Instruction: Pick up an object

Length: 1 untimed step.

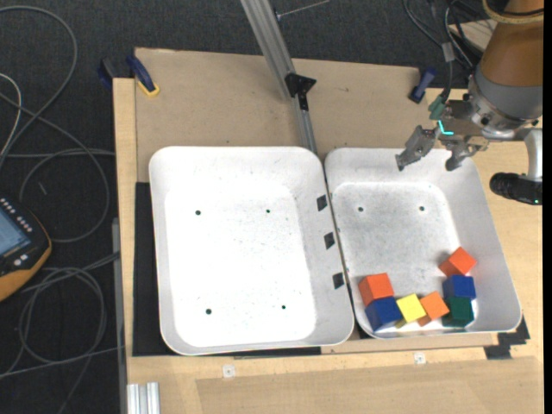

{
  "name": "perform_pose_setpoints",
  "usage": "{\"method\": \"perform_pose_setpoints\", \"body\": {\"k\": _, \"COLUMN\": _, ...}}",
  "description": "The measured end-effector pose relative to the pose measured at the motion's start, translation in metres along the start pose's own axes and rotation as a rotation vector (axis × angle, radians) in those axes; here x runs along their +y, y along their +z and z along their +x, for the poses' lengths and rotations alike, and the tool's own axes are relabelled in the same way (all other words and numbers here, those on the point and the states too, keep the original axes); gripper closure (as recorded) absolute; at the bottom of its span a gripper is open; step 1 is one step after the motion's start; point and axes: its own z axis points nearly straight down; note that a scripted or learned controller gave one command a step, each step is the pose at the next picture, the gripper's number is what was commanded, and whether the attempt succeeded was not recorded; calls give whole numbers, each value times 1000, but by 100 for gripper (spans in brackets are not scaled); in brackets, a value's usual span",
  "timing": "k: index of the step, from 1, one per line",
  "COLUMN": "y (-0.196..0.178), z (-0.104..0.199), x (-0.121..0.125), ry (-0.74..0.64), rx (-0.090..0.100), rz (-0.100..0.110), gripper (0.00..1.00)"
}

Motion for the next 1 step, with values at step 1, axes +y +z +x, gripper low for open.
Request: {"method": "perform_pose_setpoints", "body": {"k": 1, "y": 50, "z": 3, "x": 9, "ry": -1, "rx": 0, "rz": 5, "gripper": 0}}
